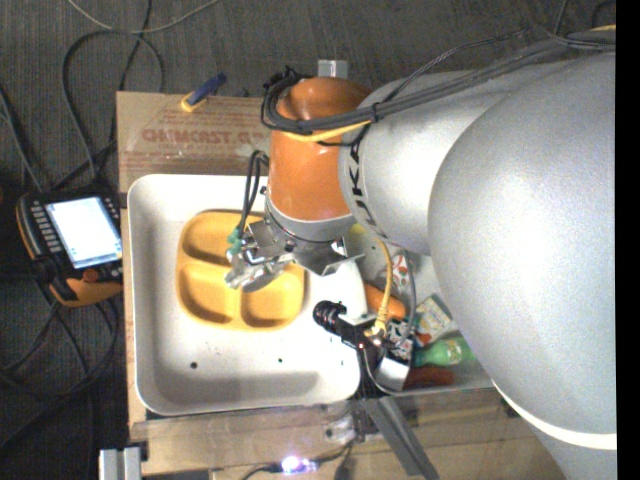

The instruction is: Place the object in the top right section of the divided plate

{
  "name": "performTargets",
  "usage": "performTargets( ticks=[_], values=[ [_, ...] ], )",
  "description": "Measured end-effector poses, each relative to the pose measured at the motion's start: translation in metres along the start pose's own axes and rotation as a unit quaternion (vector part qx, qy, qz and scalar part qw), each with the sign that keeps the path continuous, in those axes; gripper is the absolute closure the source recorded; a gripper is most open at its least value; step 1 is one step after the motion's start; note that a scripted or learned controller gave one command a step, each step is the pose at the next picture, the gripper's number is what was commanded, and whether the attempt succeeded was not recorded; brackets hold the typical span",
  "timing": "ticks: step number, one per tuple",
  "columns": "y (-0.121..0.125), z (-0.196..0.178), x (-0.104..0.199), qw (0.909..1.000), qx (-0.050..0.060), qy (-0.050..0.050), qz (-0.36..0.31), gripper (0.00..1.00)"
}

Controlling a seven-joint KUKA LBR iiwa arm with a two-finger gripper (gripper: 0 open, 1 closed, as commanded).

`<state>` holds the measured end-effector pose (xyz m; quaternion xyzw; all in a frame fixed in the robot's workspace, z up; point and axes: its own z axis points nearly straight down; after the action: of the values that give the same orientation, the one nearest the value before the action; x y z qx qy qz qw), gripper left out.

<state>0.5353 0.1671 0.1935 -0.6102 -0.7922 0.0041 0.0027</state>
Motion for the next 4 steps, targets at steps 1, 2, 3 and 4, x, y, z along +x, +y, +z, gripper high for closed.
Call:
performTargets(
  ticks=[1,2,3,4],
  values=[
    [0.015,-0.001,0.013,0.9995,0.0,0.001,0.032,1.0],
    [-0.017,0.015,0.0,0.9999,0.0,-0.001,-0.011,1.0],
    [0.005,0.012,0.002,0.9998,0.0,0.0,0.02,1.0],
    [0.005,0.02,0.003,0.9986,0.001,0.001,0.053,1.0]
  ],
)
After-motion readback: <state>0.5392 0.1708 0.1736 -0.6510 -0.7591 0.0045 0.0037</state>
